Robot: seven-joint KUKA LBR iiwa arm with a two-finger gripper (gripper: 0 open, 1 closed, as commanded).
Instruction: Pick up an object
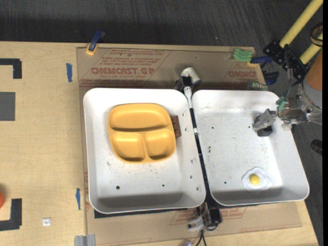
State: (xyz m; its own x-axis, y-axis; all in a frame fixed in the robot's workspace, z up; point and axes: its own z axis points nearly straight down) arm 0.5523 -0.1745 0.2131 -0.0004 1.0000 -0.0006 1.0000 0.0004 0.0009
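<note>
A yellow divided plate lies in the left bin, taking up its upper middle. A small brown object peeks out at the plate's right edge, mostly hidden by it. A fried-egg toy, white with a yellow yolk, rests near the front right corner of the right bin. My gripper hangs over the right bin's far right part, well behind the egg and apart from it. Nothing shows in its grasp.
A black divider with a white clip runs between the two bins. Green and blue clamps sit at the cardboard's far right corner. A yellow pole and cables stand beyond the right bin.
</note>
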